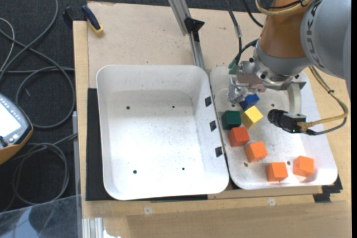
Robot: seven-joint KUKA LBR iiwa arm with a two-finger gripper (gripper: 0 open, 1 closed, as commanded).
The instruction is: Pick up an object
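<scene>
Rightward, the right bin (329, 173) holds colored blocks (256, 150); gripper (241, 92) above them

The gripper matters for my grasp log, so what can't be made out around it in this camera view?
- Gripper: its finger state, hidden under the wrist.
- Blue block: mostly covered by the gripper; contact unclear.
- Right bin: its far part, hidden behind the arm.
- Green block: far edge shadowed.

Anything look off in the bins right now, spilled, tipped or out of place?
Nothing stands out. All the blocks lie inside the right bin: a green block, a yellow block, a blue block under the tool, and four orange blocks. None has spilled over into the left bin.
</scene>
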